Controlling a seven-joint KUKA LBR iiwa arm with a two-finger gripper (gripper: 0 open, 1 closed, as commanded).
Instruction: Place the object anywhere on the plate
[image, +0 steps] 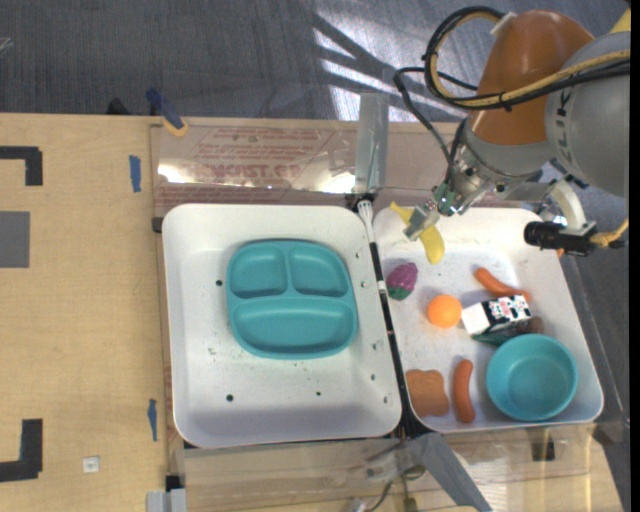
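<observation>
A teal divided plate (290, 298) lies in the middle of the left white bin (190, 380). My gripper (420, 224) hangs over the far left corner of the right bin (585, 330), close to the wall between the bins. A yellow banana (433, 246) sits between its fingers, with one end poking out toward the left and the other toward the front. The gripper is shut on the banana, to the right of the plate and beyond its far edge.
The right bin also holds a purple fruit (401, 280), an orange ball (444, 311), a carrot (497, 281), a small white and black toy (497, 314), a teal bowl (532, 375), a brown bread piece (428, 392) and a sausage (463, 390).
</observation>
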